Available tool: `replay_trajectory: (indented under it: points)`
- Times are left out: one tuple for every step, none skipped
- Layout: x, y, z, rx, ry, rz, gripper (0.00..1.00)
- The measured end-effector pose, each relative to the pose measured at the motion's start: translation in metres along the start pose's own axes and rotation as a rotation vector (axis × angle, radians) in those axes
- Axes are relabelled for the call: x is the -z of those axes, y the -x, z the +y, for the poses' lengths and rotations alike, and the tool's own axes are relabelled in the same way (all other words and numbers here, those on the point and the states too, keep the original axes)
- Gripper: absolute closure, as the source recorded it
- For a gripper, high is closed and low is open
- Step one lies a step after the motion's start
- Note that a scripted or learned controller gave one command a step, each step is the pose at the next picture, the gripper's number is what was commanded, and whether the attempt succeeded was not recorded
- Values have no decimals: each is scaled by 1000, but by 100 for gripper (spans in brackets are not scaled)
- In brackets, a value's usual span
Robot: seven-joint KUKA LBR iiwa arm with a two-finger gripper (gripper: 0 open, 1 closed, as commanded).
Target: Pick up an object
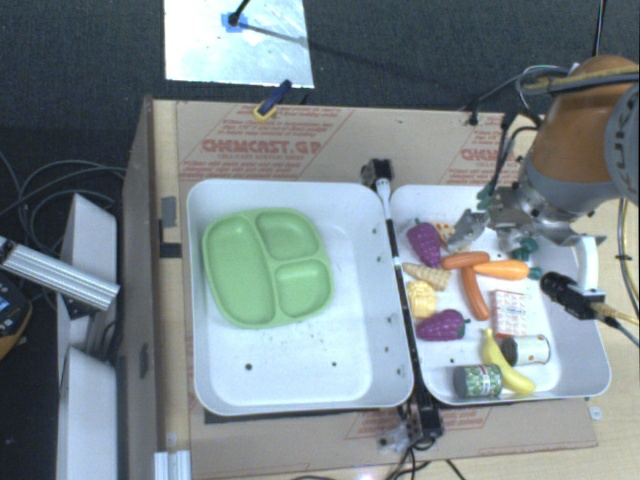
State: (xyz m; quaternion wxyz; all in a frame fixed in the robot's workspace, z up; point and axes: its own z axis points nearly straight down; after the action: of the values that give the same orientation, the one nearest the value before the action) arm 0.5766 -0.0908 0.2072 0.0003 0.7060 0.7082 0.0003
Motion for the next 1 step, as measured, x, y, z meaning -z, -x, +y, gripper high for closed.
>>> replay_trajectory:
  points:
    - [-109,40,15,1,10,-1,0]
